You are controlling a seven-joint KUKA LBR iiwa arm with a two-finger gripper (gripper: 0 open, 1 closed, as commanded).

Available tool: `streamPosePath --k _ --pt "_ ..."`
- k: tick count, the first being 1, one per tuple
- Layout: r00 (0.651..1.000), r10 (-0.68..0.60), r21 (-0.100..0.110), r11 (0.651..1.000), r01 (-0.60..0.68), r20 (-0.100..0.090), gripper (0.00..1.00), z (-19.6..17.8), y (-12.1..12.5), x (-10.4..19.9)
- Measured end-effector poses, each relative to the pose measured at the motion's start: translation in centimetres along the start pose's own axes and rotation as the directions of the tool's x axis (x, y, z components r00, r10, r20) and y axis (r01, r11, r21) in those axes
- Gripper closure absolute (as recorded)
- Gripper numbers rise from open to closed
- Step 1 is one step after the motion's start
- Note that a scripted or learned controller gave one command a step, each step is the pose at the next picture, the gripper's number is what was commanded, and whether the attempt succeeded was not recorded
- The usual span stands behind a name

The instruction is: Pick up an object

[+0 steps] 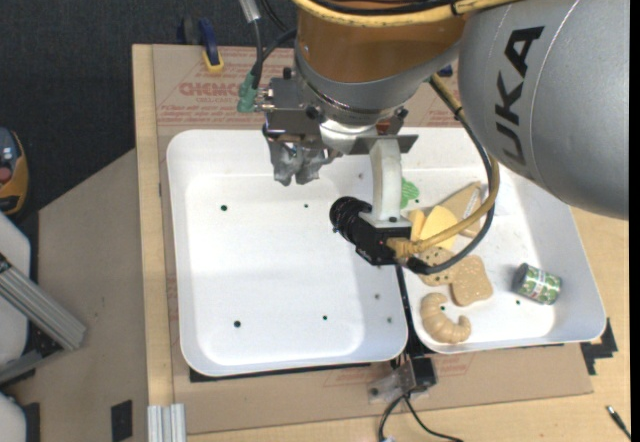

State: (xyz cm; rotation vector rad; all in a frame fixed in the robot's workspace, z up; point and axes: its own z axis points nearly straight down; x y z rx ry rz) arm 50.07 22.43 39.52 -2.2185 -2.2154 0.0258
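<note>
Well right of gripper [297,162]: croissant [445,318]

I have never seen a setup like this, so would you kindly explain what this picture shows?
This is one camera fixed above a bench, looking down at a slant. The large grey and orange robot arm reaches in from the right, and its metal claw hangs over the left shallow white bin. The right white bin holds a curved tan croissant-shaped toy, a flat tan bread-slice toy, a yellow wedge and a small green can. I see nothing between the claw's fingers.
</note>
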Motion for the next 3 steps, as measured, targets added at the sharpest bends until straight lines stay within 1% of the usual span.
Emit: streamPosePath --k 1,2,3 --pt "1.000 -0.003 -0.023 1.000 0.002 -0.010 1.00 -6.9 -0.8 -0.8" --pt "1.000 0.001 -0.027 1.000 -0.001 -0.011 1.00 -14.5 2.5 -2.4" --pt "1.000 -0.005 -0.013 1.000 0.005 -0.007 1.00 -14.0 -1.5 0.0"
